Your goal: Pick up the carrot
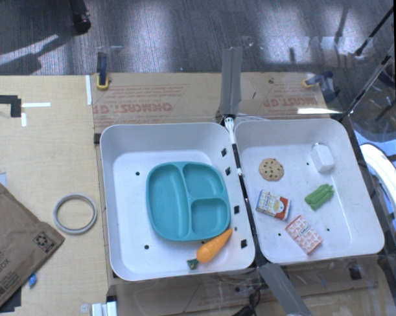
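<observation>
The pale wooden tabletop (49, 159) bears two white bins side by side, the left bin (115, 209) and the right bin (354, 181), touching. A tape ring (75, 213) lies left of them, and a brown cardboard box (16, 248) sits at the left edge.

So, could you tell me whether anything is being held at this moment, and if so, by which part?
Nothing is held: the orange toy carrot lies in the left white bin beside the teal divided plate.

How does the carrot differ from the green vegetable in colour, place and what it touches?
The carrot is orange; the green vegetable is green. The carrot lies in the left bin against the teal tray; the green vegetable lies alone in the right bin. Both lie slanted.
</observation>
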Controlling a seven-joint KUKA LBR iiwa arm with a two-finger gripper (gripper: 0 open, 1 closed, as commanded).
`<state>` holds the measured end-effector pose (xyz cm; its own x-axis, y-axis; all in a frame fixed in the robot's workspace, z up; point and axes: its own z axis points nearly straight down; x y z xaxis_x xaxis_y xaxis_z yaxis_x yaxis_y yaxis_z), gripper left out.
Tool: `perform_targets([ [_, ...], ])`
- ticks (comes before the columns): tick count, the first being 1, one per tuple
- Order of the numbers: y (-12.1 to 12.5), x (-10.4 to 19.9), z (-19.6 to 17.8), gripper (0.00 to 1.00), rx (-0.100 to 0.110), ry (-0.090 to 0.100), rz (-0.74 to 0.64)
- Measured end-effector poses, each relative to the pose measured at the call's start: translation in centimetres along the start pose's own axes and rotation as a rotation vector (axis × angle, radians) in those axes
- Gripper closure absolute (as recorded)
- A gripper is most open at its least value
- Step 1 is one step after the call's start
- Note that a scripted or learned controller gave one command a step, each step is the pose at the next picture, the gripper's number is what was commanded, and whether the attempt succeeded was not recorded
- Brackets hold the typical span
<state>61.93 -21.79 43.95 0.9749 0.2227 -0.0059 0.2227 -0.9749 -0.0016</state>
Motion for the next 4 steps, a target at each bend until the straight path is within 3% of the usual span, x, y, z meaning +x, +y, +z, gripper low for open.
perform_targets([
  [1, -6.1, -2.3, 0.0, 0.00, 0.000, 0.000, -0.058],
  [2, -1.7, -9.5, 0.0, 0.00, 0.001, 0.000, 0.024],
  [3, -2.0, -10.4, 0.0, 0.00, 0.001, -0.001, -0.024],
  [4, -9.1, -5.2, 1.4, 0.00, 0.000, -0.001, -0.035],
])
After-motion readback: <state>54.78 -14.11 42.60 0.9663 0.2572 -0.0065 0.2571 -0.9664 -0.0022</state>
